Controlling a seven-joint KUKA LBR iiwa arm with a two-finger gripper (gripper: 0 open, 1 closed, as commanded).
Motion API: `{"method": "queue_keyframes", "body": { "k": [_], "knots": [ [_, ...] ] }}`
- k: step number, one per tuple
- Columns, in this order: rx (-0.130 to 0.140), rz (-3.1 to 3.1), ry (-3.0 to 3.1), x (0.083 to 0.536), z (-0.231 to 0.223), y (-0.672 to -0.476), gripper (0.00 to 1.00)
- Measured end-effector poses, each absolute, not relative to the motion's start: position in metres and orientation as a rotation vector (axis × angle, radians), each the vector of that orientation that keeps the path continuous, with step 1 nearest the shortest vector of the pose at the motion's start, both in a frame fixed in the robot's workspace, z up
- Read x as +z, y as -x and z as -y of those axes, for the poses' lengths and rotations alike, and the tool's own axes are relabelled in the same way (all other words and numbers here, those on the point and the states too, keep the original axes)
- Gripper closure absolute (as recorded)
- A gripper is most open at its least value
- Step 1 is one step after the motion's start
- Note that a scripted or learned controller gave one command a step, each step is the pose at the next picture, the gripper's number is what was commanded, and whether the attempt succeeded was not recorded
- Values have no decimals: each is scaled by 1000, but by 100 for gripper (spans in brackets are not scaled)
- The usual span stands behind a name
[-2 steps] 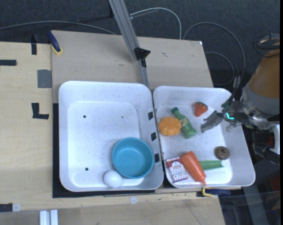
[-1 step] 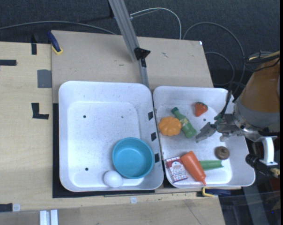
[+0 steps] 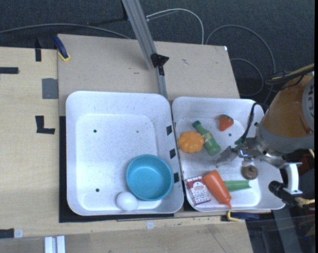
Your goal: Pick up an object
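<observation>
A: Where are your jaws (image 3: 230, 154) now?

B: Low in the right bin (image 3: 214, 103), toward its right side, beside the green bottle (image 3: 206, 137). You cannot tell from this slant whether they are open or closed, and nothing shows between them, so count nothing as held.

A: What could you pick?

B: All in the right bin: the orange pumpkin (image 3: 190, 142) at the left wall, touching the bottle; a strawberry (image 3: 225, 122) near the back edge; a small brown disc (image 3: 249, 171) by the right wall; the carrot (image 3: 218, 187) at the front edge, its tip over a red packet (image 3: 198, 190) in the front-left corner. The left bin (image 3: 119, 103) has a blue bowl (image 3: 148, 176) and a white ball (image 3: 127, 200) touching it at the front edge.

A: What could go wrong for you?

B: The bottle leans on the pumpkin; close off-centre and you would likely shove both aside. The bottle is round and may roll out of the pinch. Reach for the disc and the wall could block one side of the jaws. The packet lies flat, hard to get under.
</observation>
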State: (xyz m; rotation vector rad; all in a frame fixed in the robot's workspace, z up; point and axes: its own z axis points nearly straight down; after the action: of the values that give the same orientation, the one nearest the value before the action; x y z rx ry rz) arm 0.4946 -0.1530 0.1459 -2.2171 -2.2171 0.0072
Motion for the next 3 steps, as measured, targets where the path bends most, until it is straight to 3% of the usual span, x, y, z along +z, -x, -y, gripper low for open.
{"method": "queue_keyframes", "body": {
  "k": [1, 2, 3],
  "knots": [
    [7, 2217, 2216, 92, 152, -493, 0],
    [3, 2221, 2215, 104, 151, -494, 100],
    [-2, 2224, 2223, 161, 159, -489, 100]
  ]
}}
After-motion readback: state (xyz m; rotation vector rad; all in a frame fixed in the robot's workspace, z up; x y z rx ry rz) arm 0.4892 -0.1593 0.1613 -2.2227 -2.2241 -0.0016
